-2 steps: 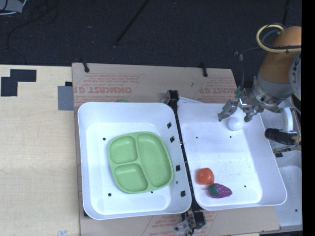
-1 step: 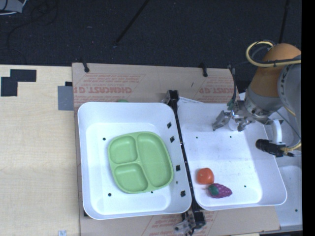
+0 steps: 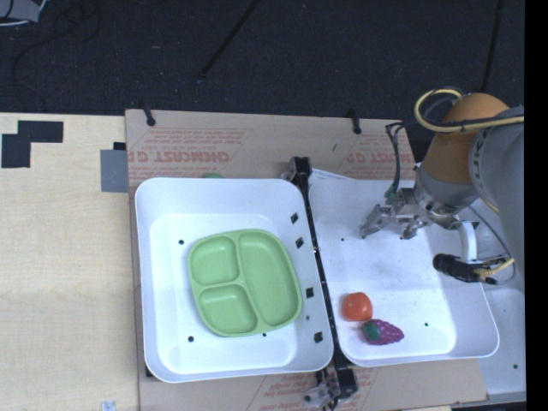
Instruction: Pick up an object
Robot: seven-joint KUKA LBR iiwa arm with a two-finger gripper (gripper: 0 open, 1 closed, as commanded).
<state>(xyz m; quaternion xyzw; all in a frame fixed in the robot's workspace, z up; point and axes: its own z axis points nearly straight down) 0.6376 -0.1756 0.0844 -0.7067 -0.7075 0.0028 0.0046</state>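
Note:
In the right bin (image 3: 402,268) a small red-orange round thing (image 3: 358,306) lies near the front left. A purple bunch of toy grapes (image 3: 382,332) with a green stem end lies just in front of it, touching or nearly touching. My gripper (image 3: 388,228) hangs over the back half of the same bin, well behind both things. It is open, with nothing between its fingers. The grey arm with its orange band reaches in from the right.
The left bin (image 3: 163,229) holds a light green divided plate (image 3: 244,281) with three compartments. A black divider with clips runs between the two bins. Cardboard lies under and behind the bins, and pale wooden bench extends to the left.

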